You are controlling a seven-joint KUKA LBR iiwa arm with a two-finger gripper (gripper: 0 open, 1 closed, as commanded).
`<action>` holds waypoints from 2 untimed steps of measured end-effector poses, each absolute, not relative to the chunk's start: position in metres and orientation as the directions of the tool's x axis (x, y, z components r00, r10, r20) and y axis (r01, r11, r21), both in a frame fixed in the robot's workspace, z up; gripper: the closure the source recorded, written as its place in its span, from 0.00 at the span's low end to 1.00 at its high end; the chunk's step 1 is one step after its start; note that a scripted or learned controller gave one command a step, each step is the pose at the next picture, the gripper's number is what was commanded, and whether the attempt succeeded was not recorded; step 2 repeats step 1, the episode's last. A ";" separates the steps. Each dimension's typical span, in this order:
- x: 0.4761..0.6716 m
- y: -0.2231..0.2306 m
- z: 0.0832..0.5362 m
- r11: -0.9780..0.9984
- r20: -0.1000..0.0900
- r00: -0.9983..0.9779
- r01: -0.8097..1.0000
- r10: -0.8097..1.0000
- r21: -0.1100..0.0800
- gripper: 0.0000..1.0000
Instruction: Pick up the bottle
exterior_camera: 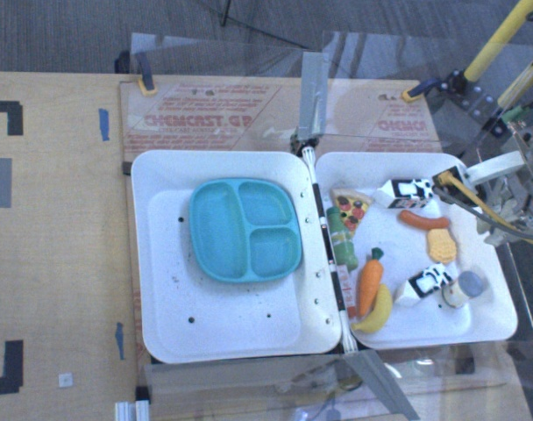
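A small green bottle [342, 239] lies on its side in the right bin [490, 323], tight against that bin's left wall, with its long axis running front to back. A toy pizza slice [351, 209] touches its far end. An orange carrot [368, 283] and a yellow banana [377, 312] lie just in front of it and to its right. No finger touches the bottle.
A teal divided plate [246, 230] sits in the left bin [161, 323]. The right bin also holds a sausage [423, 221], an orange cracker [441, 246], two black-and-white cow-patterned pieces [413, 191] [429, 281] and a grey round piece [471, 282]. Yellow cables and a white bar [494, 168] overhang its right rim.
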State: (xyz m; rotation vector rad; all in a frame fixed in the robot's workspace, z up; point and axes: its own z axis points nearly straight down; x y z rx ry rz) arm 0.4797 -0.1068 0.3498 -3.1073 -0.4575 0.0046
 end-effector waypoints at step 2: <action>0.479 -0.120 0.209 -0.980 -0.005 0.980 0.200 0.200 -0.004 1.00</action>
